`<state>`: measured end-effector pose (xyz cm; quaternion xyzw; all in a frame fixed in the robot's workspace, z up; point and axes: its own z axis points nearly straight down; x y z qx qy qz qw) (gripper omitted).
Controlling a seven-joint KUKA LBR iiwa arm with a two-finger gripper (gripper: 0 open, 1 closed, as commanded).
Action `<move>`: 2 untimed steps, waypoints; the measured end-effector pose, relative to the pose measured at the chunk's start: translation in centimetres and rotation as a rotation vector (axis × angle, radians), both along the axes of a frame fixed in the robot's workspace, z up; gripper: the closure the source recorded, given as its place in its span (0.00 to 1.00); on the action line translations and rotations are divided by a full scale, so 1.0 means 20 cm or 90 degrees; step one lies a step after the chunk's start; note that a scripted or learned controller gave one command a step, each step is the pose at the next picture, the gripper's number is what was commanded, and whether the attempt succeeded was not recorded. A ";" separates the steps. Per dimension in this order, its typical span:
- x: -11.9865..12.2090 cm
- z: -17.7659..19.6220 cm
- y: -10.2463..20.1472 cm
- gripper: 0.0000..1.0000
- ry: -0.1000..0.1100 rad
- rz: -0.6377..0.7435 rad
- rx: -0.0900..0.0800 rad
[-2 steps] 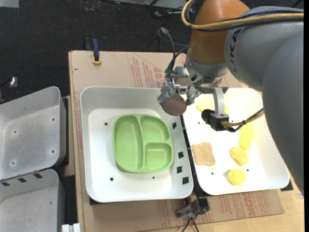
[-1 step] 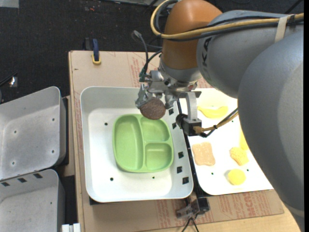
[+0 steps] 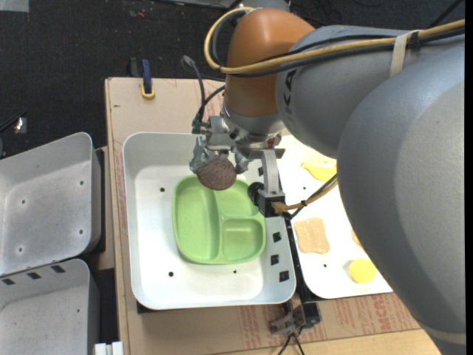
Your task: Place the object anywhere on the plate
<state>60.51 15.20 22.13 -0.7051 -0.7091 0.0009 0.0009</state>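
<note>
The step in hand looked like the carry: the pincer [image 3: 216, 161] hung over the left bin [image 3: 144, 198], at the 12 o'clock edge of the green divided plate [image 3: 218, 224]. A round, dark brown disc [image 3: 216, 174], perhaps a toy cookie or patty, sat just under the pincer and appeared to be held there, though the fingers were mostly hidden by the wrist, so I could not tell how far they were closed. The disc overlapped the plate's upper rim in the view, and I judged it was above the plate, not yet resting on it.

The next move, as I judged, called for a short travel toward 6 o'clock, over the large compartment, then a lowering and a release.

The right bin [image 3: 332, 272], at 3 o'clock from the plate, carried a tan toast-like piece [image 3: 313, 235] and two yellow pieces [image 3: 362, 270]. Both bins stood on a pale wooden counter [image 3: 118, 109]. Around it the floor [image 3: 59, 43] was dark, with cables at 12 o'clock, and white trays [image 3: 44, 191] lay at 9 o'clock.
</note>
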 end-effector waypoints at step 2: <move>-0.02 0.07 0.01 0.00 -0.002 -0.002 0.000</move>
